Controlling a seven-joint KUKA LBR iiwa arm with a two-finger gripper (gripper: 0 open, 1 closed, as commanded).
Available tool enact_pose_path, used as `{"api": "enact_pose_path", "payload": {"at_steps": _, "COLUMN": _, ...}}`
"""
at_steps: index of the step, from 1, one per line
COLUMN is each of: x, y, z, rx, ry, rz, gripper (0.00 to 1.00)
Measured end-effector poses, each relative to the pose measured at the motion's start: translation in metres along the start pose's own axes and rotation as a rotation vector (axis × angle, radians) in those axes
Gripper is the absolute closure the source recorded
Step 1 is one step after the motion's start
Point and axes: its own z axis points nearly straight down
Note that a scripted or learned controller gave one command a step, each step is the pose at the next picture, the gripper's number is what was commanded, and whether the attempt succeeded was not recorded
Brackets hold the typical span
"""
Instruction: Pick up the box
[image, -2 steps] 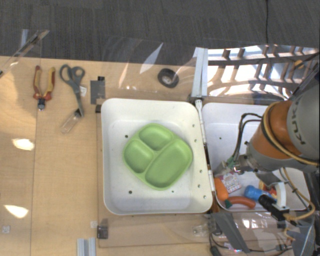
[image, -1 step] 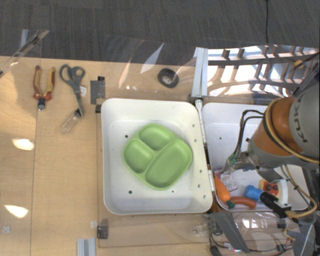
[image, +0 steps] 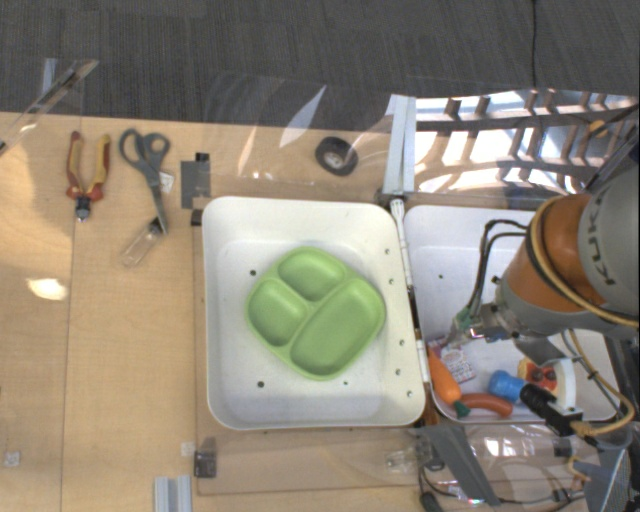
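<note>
- Reaching in from the right, the grey arm (image: 590, 250) with its orange band hangs over the right bin (image: 450, 255), covering much of that bin's floor.
- The gripper (image: 468, 328) sits low at the arm's left end, above the near left part of the right bin; whether it is open or closed cannot be told, and nothing can be seen held in it.
- A small pale box (image: 454, 359) with red print lies on the bin floor just below the gripper in the view, very close to it; contact cannot be made out.
- An orange carrot-shaped toy (image: 442, 374) lies just beside the box, against the bin's left wall.
- A red elongated toy (image: 486, 403) lies near the bin's front edge, and a blue cylinder (image: 505, 384) sits just beside it.
- A white item with red and yellow marks (image: 550, 377) lies to the right of the blue cylinder, partly hidden by the robot.
- The left bin (image: 235, 385) holds a green divided plate (image: 316, 312), lying flat near its middle.
- On the wooden bench (image: 100, 380) to the left, well apart from both bins, lie red-handled pliers (image: 84, 172) and grey scissors (image: 148, 172).
- A dark roll of tape (image: 337, 155) rests on the bench behind the left bin.
</note>
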Motion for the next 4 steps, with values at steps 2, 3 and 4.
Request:
{"api": "enact_pose_path", "payload": {"at_steps": 2, "x": -0.001, "y": -0.004, "z": 0.012, "rx": 0.006, "ry": 0.000, "rz": -0.008, "gripper": 0.00}}
{"api": "enact_pose_path", "payload": {"at_steps": 3, "x": -0.001, "y": -0.004, "z": 0.012, "rx": 0.007, "ry": 0.000, "rz": -0.009, "gripper": 0.00}}
{"api": "enact_pose_path", "payload": {"at_steps": 4, "x": 0.000, "y": -0.010, "z": -0.050, "rx": 0.035, "ry": 0.012, "rz": -0.099, "gripper": 0.00}}
